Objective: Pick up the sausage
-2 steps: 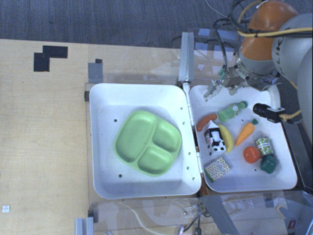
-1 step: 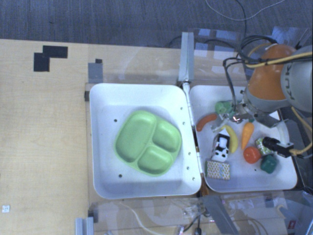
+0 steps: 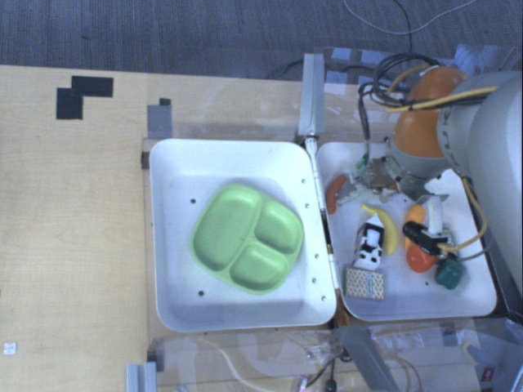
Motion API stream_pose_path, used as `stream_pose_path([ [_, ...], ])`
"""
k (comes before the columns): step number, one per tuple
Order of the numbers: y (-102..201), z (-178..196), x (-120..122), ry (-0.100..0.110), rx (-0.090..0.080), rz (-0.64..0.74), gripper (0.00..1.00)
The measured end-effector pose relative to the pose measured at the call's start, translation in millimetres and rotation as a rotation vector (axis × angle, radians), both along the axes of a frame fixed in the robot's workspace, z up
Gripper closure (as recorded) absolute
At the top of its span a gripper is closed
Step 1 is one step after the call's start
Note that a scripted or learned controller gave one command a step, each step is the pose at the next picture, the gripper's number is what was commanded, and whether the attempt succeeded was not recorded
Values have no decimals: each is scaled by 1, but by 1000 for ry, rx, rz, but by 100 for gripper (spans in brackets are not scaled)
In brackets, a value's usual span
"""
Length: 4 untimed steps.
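Red-orange and stubby, the sausage (image 3: 333, 193) lies in the right bin (image 3: 482, 300), at that bin's left wall near the far end. The gripper (image 3: 365, 180) hangs just right of the sausage; whether its jaws are spread or closed cannot be told at this size. Further right of the sausage sit a banana (image 3: 386, 227), a black-and-white cow toy (image 3: 369, 248), a patterned block (image 3: 364, 283), an orange-red toy (image 3: 420, 256) and a dark green piece (image 3: 449, 273). Left of the sausage, the left bin (image 3: 176, 309) holds a green divided plate (image 3: 248, 237).
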<state>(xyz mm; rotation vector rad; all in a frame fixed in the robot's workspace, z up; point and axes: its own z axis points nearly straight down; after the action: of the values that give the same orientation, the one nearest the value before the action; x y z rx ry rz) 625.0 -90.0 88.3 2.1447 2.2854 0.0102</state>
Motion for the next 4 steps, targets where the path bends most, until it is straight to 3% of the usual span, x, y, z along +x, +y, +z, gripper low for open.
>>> stream_pose_path([
  [1, -3, -3, 34, 57, 5, -29, 0],
  [2, 0, 0, 4, 2, 0, -73, 0],
  [3, -1, -2, 35, 54, 1, -81, 0],
  [4, -3, -2, 41, 23, -1, -352, 0],
])
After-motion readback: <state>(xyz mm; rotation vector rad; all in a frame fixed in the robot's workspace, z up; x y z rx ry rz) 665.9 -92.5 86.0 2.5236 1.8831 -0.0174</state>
